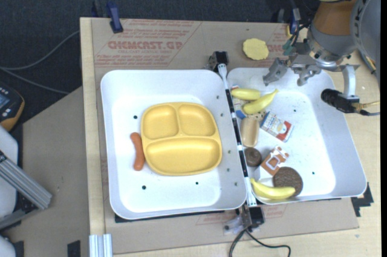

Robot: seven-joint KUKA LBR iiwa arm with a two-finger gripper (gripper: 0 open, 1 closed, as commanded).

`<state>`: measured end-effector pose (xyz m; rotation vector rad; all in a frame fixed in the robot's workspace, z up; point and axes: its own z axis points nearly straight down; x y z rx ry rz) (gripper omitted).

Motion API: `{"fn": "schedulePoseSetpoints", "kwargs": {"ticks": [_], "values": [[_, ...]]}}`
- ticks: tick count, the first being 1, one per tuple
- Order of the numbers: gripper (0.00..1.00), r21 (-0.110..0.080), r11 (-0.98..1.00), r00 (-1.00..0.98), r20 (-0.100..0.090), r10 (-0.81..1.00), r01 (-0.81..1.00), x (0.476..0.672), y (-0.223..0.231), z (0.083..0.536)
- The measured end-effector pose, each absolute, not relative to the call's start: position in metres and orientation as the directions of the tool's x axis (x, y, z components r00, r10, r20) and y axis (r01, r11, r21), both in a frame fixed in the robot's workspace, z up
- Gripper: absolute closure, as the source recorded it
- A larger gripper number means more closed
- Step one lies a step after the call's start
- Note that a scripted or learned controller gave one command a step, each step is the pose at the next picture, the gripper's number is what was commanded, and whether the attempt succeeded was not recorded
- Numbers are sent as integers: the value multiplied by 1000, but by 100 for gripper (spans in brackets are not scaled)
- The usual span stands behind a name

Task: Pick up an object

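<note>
We see the bananas (254, 98) at the right bin's (338, 147) upper left, nothing lifted yet. The claw (291, 71), fingers spread and empty, hovers just above-right; next we judge it must descend onto one.

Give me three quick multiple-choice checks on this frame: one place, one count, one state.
1. Where is the hot dog?
A. left bin, beside the yellow tray
B. right bin
C. on the bench

2. How many compartments does the yellow tray have?
A. two
B. three
C. five

3. What is the claw doing?
A. gripping a banana
B. gripping the cookie
C. holding nothing, at the right bin's far edge

Key: A, it lies left of the tray; B, two small, one large; C, nothing shows between the fingers.
</note>
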<state>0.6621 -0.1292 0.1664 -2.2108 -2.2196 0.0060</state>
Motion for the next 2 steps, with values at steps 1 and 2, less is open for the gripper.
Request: {"fn": "schedulePoseSetpoints", "kwargs": {"ticks": [1,2], "values": [[0,-8,1,-1,-1,1000,1000,645,-105,79],[100,-6,1,-1,2,1000,1000,647,-104,94]]}}
